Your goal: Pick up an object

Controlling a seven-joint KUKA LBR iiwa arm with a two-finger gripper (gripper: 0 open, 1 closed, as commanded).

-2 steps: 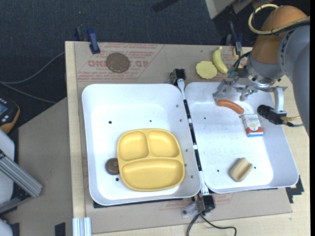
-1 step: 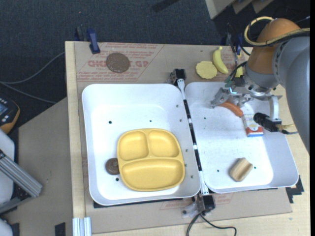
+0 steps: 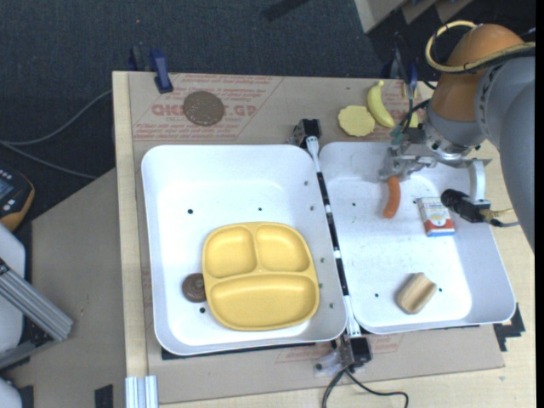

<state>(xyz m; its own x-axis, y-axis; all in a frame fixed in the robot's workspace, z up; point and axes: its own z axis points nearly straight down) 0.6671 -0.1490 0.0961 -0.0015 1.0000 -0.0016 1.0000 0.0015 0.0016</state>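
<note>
Where left bin [image 3: 161, 228] sits, yellow tray [image 3: 257, 274] inside.

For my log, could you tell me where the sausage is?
The sausage lies in the right bin, near its far edge, just below the hand and left of the small carton.

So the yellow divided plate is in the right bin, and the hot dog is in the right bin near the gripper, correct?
Not quite. The camera view shows the yellow plate in the left bin, not the right. The hot dog is indeed in the right bin, near the gripper.
</note>
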